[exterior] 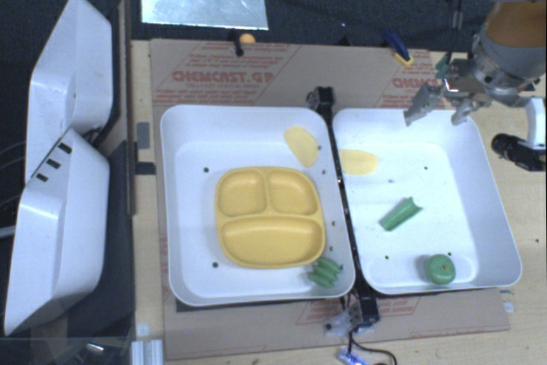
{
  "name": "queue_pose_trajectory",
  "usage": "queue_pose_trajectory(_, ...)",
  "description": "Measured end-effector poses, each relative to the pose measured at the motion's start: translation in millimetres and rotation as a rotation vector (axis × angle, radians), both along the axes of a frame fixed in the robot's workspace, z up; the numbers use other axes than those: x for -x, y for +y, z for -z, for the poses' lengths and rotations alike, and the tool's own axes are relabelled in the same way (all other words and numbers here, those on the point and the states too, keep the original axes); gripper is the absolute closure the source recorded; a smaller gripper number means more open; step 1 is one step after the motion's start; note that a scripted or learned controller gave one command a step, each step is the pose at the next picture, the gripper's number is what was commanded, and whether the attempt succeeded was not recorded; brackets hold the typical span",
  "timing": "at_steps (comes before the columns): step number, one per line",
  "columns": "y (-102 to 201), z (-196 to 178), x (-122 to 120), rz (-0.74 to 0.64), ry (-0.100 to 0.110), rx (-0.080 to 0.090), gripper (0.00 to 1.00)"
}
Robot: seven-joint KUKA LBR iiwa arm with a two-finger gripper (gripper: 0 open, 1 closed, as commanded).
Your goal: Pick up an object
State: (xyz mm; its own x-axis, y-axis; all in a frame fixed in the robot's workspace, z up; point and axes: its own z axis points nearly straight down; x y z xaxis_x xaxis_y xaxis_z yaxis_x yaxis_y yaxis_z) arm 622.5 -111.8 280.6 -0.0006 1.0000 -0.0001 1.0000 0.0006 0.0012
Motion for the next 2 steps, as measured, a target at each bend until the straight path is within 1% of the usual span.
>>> queue_pose_trajectory(1,0.0,-10.7,-0.3,-0.001,-0.001,0.000,1.00)
queue_pose_trajectory(2,-11.9,17.1,84.4,0.003,0.003,-0.001,1.00)
